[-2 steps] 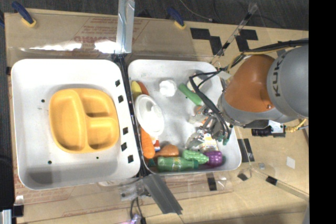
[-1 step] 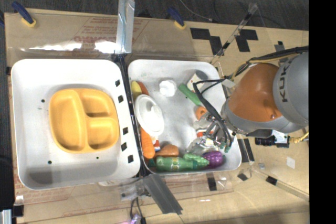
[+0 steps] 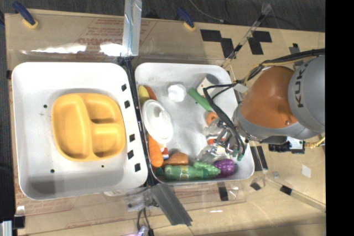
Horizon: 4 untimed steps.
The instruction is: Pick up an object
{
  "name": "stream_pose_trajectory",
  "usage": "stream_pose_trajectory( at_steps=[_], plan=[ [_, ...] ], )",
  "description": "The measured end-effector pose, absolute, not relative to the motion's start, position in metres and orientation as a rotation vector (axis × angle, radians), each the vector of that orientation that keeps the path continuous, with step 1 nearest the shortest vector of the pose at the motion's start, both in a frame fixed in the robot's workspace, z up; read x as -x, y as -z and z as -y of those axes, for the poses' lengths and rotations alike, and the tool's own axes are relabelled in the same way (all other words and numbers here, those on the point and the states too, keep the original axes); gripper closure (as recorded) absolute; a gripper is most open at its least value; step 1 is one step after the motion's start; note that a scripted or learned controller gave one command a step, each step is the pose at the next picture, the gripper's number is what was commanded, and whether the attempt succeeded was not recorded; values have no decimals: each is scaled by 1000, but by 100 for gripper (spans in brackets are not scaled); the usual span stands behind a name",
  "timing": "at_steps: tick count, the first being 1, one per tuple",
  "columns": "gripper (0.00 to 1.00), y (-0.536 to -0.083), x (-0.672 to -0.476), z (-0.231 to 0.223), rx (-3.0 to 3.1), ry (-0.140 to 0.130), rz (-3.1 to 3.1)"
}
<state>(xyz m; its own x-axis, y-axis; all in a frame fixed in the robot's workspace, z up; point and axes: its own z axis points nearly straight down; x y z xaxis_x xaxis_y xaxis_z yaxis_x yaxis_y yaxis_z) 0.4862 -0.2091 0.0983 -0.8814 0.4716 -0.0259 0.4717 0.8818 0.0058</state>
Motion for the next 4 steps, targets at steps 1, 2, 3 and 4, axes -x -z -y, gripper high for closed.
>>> stream_pose_trajectory(
  at_steps=[1, 2, 3, 4],
  plan=[
    [0, -99, -487, 189, -720, 2, -3026],
    [0, -99, -485, 206, -599, 5, -3056],
    [0, -97, -485, 174, -575, 3, -3063],
    [0, -96, -483, 158, -746, 2, -3035]
  ],
)
